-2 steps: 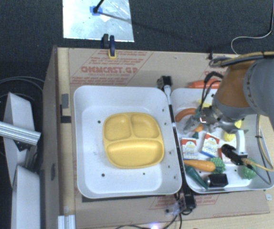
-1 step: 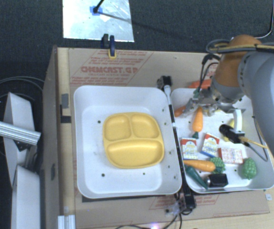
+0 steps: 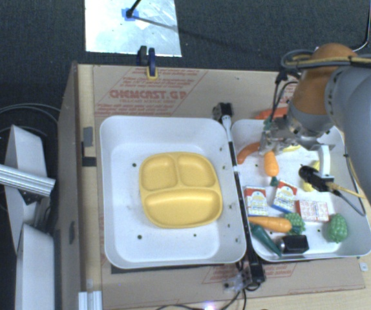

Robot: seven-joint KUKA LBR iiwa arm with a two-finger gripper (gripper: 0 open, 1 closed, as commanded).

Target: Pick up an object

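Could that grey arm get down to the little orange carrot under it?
Probably yes. The gripper hangs just above the carrot in the right bin, and nothing lies on top of the carrot.

small orange carrot | roughly upright in view | right bin, upper middle | possibly under claw

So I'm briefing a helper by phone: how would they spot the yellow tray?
Find the two white bins side by side; take the left bin. The yellow tray lies at its middle, alone there, with three compartments, unlike the small toy foods crowding the right bin.
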